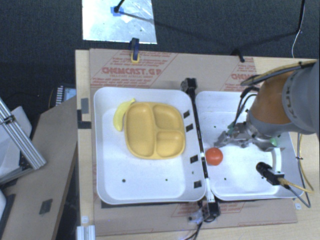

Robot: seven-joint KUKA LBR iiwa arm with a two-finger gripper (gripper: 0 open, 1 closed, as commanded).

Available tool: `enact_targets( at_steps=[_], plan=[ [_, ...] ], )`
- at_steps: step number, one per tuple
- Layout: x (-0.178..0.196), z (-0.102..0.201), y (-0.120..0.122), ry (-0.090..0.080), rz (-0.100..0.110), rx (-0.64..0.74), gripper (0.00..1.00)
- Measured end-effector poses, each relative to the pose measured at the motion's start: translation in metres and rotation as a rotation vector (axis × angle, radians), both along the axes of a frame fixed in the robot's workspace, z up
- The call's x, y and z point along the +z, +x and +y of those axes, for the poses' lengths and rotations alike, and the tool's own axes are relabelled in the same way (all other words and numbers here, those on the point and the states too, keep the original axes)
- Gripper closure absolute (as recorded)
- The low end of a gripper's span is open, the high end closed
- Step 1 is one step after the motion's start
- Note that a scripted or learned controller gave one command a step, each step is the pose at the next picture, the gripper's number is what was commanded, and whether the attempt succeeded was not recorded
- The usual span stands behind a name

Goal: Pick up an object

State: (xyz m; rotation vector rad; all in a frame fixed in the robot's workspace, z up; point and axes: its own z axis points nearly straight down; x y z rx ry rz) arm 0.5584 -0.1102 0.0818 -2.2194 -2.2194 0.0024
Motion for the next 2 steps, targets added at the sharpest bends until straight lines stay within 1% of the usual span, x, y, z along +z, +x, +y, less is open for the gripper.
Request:
enact_targets(
  at_steps=[1,2],
  plan=[
    [0.013,-0.001,0.002,-0.002,-0.005,-0.001,1.0],
    [0.059,-0.001,0.004,-0.002,-0.009,0.003,1.0]
  ],
)
